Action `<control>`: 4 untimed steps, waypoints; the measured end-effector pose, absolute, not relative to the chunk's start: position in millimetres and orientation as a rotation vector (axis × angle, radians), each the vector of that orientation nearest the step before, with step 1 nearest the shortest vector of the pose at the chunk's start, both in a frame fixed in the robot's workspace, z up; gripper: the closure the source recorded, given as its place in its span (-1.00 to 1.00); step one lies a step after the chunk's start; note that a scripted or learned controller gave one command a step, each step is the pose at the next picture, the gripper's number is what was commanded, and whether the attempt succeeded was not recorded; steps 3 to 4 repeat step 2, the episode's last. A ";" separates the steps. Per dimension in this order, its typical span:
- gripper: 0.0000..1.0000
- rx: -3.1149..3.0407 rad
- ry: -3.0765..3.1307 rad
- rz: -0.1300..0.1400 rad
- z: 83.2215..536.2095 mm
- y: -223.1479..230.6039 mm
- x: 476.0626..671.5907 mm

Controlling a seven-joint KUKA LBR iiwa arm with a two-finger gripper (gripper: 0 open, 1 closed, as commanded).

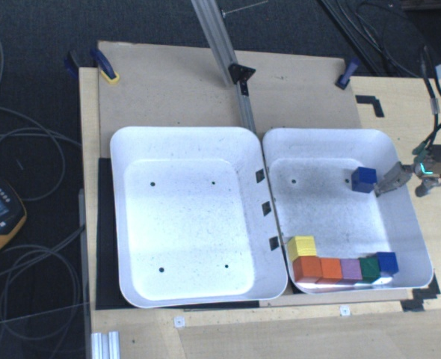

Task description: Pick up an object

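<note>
A blue cube [364, 179] lies in the right bin [321, 142] near its right wall. My gripper [406, 183] hangs over that wall, just right of the cube. Its fingers stand apart: the left finger [390, 179] reaches to the cube's right side, and nothing sits between the two. Along the bin's front wall sit a yellow cube [304, 245], two orange cubes [318, 268], a purple cube [351, 268], a green cube [369, 266] and a second blue cube [386, 261].
The left bin [183, 139] adjoins the right one. A slanted metal bar [220, 43] runs down to the gap between the bins. Blue clamps [105, 64] sit at the bench's back corners, and cables lie on the floor to the left.
</note>
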State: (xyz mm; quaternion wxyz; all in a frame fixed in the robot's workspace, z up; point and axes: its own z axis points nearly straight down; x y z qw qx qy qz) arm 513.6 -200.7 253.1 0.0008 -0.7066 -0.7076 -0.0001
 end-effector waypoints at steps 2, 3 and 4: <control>-1.00 -2.216 -2.233 -0.008 274.8 -169.7 667.4; -1.00 -2.216 -2.233 -0.008 274.8 -169.7 667.4; -1.00 -2.216 -2.233 -0.008 274.8 -169.7 667.4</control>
